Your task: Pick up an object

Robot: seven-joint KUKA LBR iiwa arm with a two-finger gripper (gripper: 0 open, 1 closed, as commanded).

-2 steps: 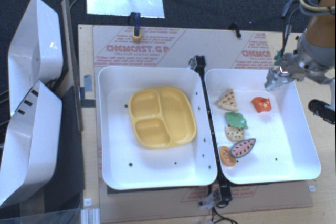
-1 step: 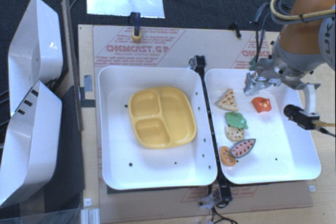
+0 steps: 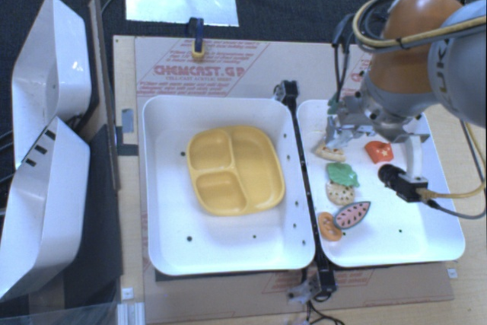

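White right bin has bare floor along its near and right edges. Gripper (finger state hidden) hangs over small toys near its left wall.

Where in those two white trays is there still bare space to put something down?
Left bin: bare floor all around the yellow plate, widest along the near edge. Right bin: open near-right corner, beyond the watermelon slice. Crowded along its left side, where the toy foods cluster under the tool.
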